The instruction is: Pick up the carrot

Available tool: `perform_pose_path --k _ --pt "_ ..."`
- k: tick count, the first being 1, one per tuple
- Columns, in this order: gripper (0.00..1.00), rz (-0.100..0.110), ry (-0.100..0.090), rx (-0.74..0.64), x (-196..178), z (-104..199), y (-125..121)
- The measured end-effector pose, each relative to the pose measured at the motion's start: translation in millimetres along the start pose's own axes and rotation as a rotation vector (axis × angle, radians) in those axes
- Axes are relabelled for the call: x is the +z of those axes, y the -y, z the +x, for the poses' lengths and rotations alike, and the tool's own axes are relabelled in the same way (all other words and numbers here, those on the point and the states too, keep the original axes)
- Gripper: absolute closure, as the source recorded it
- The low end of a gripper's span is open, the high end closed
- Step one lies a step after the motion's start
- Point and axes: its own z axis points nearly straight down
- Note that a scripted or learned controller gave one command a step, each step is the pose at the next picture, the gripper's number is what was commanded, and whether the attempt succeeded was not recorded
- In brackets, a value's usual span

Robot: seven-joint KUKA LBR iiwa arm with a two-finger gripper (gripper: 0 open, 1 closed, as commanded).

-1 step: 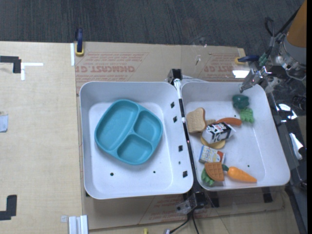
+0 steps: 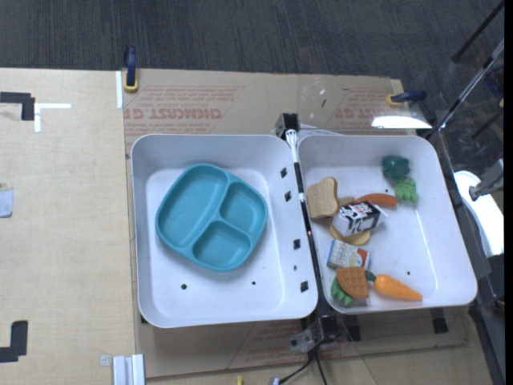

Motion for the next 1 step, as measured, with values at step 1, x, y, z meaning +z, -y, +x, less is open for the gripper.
perform_pose_path --k 1 --pt "1.00 -0.002 0.005 -0.004 -8.9 -0.6 -2.4"
